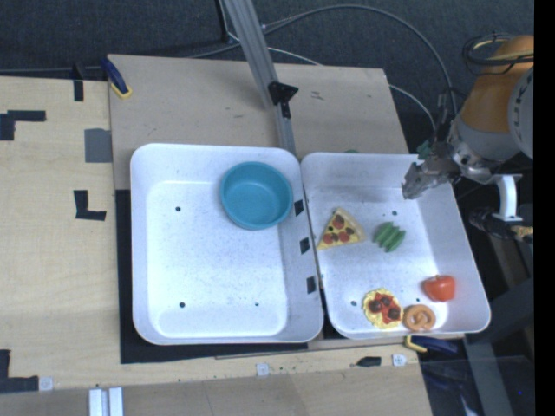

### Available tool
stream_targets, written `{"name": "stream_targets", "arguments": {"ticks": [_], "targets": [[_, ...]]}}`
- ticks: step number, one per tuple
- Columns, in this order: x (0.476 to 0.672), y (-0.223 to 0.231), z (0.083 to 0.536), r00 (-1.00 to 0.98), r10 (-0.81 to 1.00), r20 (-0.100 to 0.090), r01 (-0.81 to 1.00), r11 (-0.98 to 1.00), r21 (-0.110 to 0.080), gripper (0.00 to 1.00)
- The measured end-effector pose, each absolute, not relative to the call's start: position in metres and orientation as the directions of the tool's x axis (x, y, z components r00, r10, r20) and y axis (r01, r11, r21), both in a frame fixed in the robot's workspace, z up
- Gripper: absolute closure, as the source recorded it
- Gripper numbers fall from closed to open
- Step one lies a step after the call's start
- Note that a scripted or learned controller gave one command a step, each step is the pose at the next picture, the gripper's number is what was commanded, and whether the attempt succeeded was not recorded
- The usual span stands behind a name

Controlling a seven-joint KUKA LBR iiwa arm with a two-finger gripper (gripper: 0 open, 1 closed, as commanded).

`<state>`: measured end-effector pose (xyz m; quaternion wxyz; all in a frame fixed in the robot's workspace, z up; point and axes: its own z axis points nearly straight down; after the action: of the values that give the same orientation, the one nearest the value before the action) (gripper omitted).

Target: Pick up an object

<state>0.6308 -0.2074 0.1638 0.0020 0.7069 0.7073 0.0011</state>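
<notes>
while the gripper [414, 185] hangs over the right bin's [364, 170] far edge, nothing is held.
fingers' state: cannot tell; green pod [389, 236] in that bin lies diagonally.

A pale wooden bench [52, 232] marked with black tape stands on dark carpet [104, 11].

Robotics lab: plywood bench [52, 172] w/ tape marks, two white bins [156, 224], loose cables [347, 11].
</notes>
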Motion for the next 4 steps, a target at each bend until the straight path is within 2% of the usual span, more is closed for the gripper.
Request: {"name": "stream_targets", "arguments": {"ticks": [1, 2, 4], "targets": [[0.630, -0.207, 0.227, -0.001, 1.000, -0.001, 1.000, 0.001, 0.005, 1.00], [0.630, -0.206, 0.236, -0.001, 1.000, 0.000, 1.000, 0.001, 0.000, 1.00], [0.601, -0.088, 0.242, -0.004, 1.000, 0.001, 1.000, 0.004, 0.001, 1.00]]}}
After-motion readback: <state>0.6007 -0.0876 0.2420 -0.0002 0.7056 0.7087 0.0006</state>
